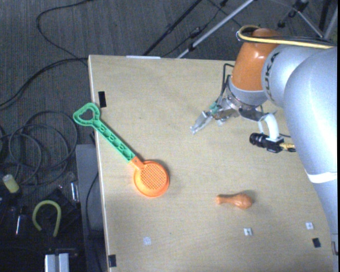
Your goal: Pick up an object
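Fingers (199, 124) narrowly parted, holding nothing, over open board, strainer (150, 177) near left edge, orange drumstick (236, 200) apart.

so the strainer (127, 152) lies on the bench (170, 89) toward the left, handle pointing far-left, head nearer. the drumstick toy (236, 200) sits to its right and a bit nearer. the gripper (199, 123) is farther back, right of the strainer, well apart from both

Reaching in from the right, grey arm (306, 95) bent leftward; gripper (201, 123) angled down-left, apparently holding nothing.
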